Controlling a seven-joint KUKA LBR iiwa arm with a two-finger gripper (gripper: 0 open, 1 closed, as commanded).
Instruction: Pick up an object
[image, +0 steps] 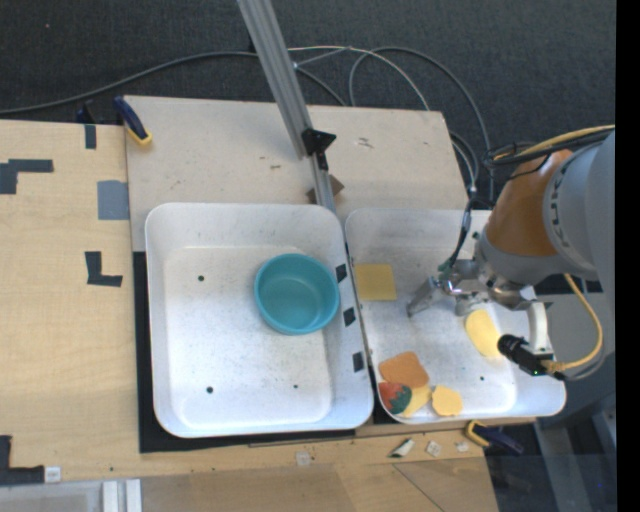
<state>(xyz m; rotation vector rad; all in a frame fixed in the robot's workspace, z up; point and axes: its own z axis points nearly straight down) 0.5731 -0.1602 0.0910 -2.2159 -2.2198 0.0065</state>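
The yellow banana-like piece (482, 332) lies lengthwise, upper-left to lower-right.

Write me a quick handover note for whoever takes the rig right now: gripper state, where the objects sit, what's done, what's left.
Gripper: open, holding nothing, low over the right bin.
Right bin: yellow square near its left wall, yellow banana-like piece beside the wrist, orange piece, red-green piece and small yellow round piece at the near edge.
Left bin: teal bowl.
Done: no object picked yet.
Left: close on one object and lift it; the yellow square looks nearest the fingers.
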